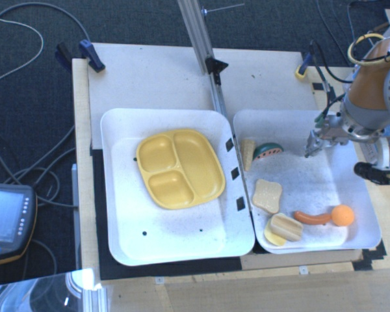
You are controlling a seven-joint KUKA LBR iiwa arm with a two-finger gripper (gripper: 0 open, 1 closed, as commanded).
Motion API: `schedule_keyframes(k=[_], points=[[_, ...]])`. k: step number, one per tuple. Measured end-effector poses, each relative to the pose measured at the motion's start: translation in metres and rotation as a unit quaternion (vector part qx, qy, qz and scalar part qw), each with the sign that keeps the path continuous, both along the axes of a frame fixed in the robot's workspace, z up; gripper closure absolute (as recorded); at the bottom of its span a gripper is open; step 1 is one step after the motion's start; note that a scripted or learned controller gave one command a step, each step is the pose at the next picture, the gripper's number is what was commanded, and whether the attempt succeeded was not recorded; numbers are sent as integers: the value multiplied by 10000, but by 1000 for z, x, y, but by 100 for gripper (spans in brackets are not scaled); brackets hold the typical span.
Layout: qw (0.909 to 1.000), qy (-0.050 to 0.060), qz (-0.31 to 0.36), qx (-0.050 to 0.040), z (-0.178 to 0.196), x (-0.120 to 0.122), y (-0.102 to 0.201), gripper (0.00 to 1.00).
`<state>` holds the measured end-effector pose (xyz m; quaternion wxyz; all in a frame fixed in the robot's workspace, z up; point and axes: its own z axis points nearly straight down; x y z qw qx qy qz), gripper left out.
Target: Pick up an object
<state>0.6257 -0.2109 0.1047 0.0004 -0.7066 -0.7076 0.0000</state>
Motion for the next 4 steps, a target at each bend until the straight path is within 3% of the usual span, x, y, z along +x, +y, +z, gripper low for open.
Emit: schedule_keyframes(k=[2, 3, 4], points=[[10000, -46, -3, -19, 111, 2, 2, 100], [10000, -30, 1, -12, 129, 3, 2, 100], [10000, 5, 17, 11, 134, -11, 47, 100]])
